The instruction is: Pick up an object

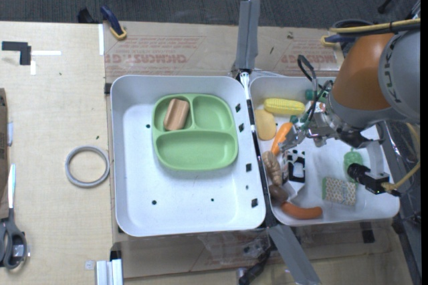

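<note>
Over the right bin [381,210] hangs the arm [364,79], and its pincer [302,131] points down toward the left part of that bin. The orange band and the grey body of the arm cover much of the bin's far side, so the things under them are hidden. The fingers are small and dark against the clutter; I cannot tell if the pincer is wide or narrow, and nothing is clearly seen between its tips.

Just left of the pincer lies a carrot [283,136], tilted, and it seems to touch or nearly touch the tips. Beyond the carrot, further left, is a pale yellow fruit [265,123], and above the pincer lies a corn cob [284,105]. Below and left of the pincer is a brown lumpy thing [274,170], hard to make out, beside a black and white object [295,166] that is also unclear. Lower still, near the front wall, lies a sausage [301,211]. Right of the pincer and lower are a green object [353,160], partly cut by the arm's black fitting, and a patterned sponge [340,191].

Well to the left, in the left bin [134,210], stands a green divided plate [197,146] with a small bread roll [176,114] in its upper left compartment. Far left on the bench lies a tape ring [87,166].
</note>
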